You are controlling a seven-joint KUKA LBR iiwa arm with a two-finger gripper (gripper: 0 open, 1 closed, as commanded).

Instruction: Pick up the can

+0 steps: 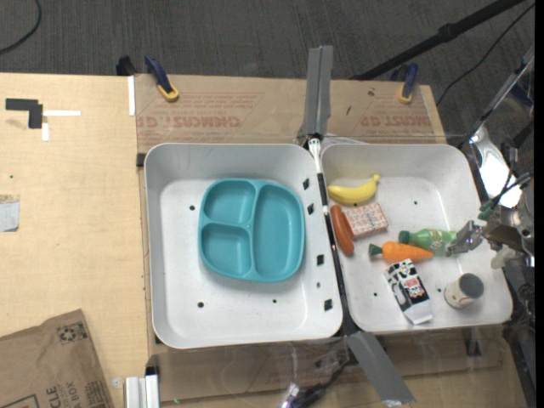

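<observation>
The can point(463, 291) is small and pale, with a dark round end facing up and to the right. It rests in the near right corner of the right bin point(425, 155). My gripper point(466, 237) reaches in over that bin's right wall, beside the right end of a green bottle point(427, 239). It sits farther back than the can and apart from it, with nothing visibly held.
The right bin also holds a banana point(354, 190), a red sausage point(342, 229), a patterned box point(365, 219), a carrot point(402, 251) and a white carton point(409, 290) just left of the can. A teal divided plate point(252, 229) lies in the left bin point(170, 253).
</observation>
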